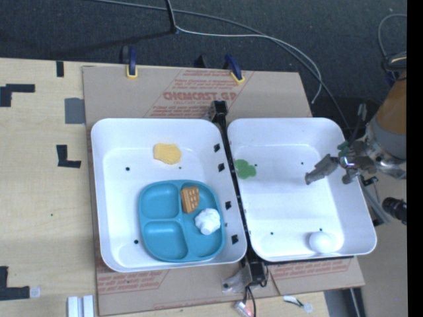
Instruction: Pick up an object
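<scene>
My gripper (328,175) hangs over the right side of the right bin (291,132), near its right wall. It is open: one grey finger (318,171) juts left over the bin floor, the other sits close to the wall, and nothing is between them. A small green object (245,170) lies at the bin's left side, well left of the gripper. A white ball (322,242) rests in the bin's near right corner, below the gripper.
The left bin (106,177) holds a yellow lump (168,153) and a blue divided tray (151,240) carrying a brown waffle-like piece (190,198) and a white lump (207,221). A black divider (229,177) runs between the bins. Cables cross the dark floor behind.
</scene>
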Tool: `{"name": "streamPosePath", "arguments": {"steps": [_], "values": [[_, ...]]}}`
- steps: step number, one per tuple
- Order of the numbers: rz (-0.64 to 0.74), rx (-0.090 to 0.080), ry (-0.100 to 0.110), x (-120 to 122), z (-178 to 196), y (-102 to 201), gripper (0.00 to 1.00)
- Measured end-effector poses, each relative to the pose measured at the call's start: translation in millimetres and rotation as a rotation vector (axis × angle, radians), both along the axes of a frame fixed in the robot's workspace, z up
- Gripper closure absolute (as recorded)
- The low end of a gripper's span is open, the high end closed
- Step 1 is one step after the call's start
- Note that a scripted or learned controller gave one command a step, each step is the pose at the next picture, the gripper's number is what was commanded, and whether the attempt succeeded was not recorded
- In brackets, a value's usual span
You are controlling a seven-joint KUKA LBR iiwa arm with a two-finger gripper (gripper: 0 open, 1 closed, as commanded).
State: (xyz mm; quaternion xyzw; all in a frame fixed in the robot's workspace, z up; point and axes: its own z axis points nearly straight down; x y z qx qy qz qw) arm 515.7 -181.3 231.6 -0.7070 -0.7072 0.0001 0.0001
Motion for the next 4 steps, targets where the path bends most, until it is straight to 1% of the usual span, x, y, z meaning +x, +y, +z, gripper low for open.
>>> {"name": "streamPosePath", "arguments": {"steps": [1, 2, 3, 4], "values": [[0.005, -0.001, -0.007, 67.7, 72.6, 42.1, 0.00], [0.006, 0.001, -0.003, 27.5, 95.6, 111.0, 0.00], [0.008, 0.003, -0.005, -30.9, 136.3, 193.4, 0.00], [0.002, 0.000, -0.001, -5.4, 155.2, 224.6, 0.00]]}}
